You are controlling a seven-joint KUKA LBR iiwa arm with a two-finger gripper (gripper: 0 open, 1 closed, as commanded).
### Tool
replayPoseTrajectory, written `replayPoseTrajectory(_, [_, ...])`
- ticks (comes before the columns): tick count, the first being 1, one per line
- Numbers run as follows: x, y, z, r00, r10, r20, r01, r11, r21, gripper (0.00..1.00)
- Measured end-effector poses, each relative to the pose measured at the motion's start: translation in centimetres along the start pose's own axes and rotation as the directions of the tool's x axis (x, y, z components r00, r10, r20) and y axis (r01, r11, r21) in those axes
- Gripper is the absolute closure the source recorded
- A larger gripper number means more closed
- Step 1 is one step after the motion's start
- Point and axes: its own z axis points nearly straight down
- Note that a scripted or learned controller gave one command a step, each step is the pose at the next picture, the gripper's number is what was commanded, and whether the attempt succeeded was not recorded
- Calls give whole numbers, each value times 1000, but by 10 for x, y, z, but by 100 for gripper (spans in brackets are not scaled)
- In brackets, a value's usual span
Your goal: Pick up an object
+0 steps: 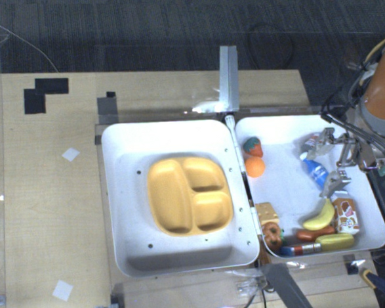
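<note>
- You have the gripper low in the right bin, toward its 3 o'clock side, with the fingers spread wide and nothing pinched between them.
- Between those spread fingers lies a small blue object; it looks like the chosen target, since the jaws straddle it rather than the crowded pile.
- At the bin's 5 o'clock corner a yellow banana, a small carton and a yellow-and-red item lie packed together, harder to grasp cleanly.
- At 11 o'clock sit an orange ball and a teal-and-red toy, well apart from the gripper.
- The left bin holds a yellow divided tray at its centre, likely the drop spot.
- Judging by this, you're pre-grasp: closing on the blue object comes next.
</note>
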Motion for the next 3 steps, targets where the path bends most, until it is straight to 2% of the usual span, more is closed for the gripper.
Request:
replayPoseTrajectory(1, [18, -5, 120, 994, 111, -10, -111, 994, -1, 0])
replayPoseTrajectory(2, [12, -4, 105, 995, 104, 8, -104, 995, 0, 100])
replayPoseTrajectory(3, [12, -4, 105, 995, 104, 7, -104, 995, 0, 0])
